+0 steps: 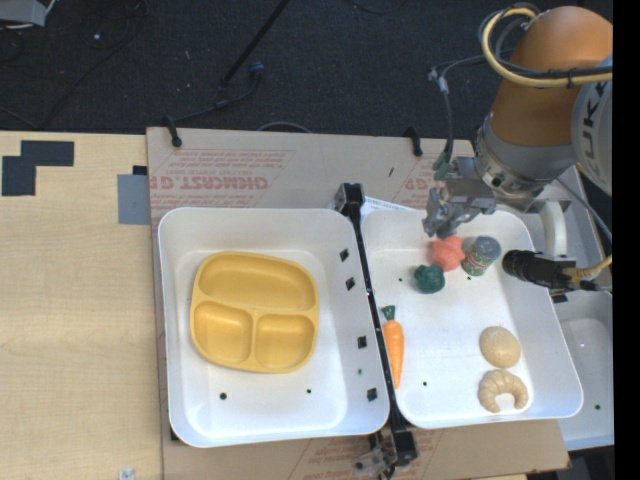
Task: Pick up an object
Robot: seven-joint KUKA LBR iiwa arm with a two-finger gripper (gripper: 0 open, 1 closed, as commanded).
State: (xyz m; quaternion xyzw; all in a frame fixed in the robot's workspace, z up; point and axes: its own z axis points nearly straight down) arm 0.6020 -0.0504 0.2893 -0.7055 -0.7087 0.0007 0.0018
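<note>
From the camera view, the arm (545,78) reaches in from the right, its upper body cut off at the frame's edge, and its gripper (445,223) hangs over the far edge of the right bin (545,388). The dark fingers blur into the wrist hardware, so I cannot tell how far apart they stand, and nothing is visibly held between them. Just below them lies a pink object (447,253), its far side partly hidden by the gripper. Touching or just beside it sit a dark green lump (430,279) and a small can (481,255). A carrot (393,348) lies along the bin's left edge. A pale bun (500,347) and a croissant (503,390) rest near the near right corner, leaving the bin's middle open. The left bin (180,368) holds a yellow divided plate (255,311).
</note>
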